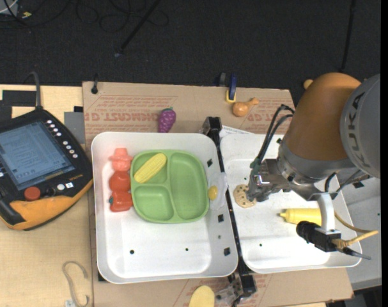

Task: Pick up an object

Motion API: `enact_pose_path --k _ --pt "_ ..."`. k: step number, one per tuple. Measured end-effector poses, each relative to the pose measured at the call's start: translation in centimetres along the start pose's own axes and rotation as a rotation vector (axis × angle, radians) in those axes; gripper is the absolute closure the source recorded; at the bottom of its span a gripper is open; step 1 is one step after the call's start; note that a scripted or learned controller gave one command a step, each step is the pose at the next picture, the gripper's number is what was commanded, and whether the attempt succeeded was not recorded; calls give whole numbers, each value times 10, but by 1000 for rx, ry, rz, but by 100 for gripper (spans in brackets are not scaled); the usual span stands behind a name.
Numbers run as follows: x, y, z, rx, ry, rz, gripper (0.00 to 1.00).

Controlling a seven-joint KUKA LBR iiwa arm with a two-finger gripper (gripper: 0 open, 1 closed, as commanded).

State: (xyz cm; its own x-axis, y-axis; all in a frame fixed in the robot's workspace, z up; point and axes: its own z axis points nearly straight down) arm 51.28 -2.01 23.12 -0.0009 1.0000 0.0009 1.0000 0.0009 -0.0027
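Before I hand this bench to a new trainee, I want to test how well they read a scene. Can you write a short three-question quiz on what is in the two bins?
1. True or false: the corn cob lies in a compartment of the green plate.
2. Which bin holds the yellow bottle? A) left bin B) right bin C) neither
3. Fill in: the red toy lies in the left bin, just ____ of the green plate.

Key
1. True; it lies in the upper left compartment.
2. B; it lies near the arm, with the cookie by the gripper.
3. Left.
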Motion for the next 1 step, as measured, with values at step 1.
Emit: enact_pose_path --k 1 --pt "-15 -6 13 2 -1 2 100"
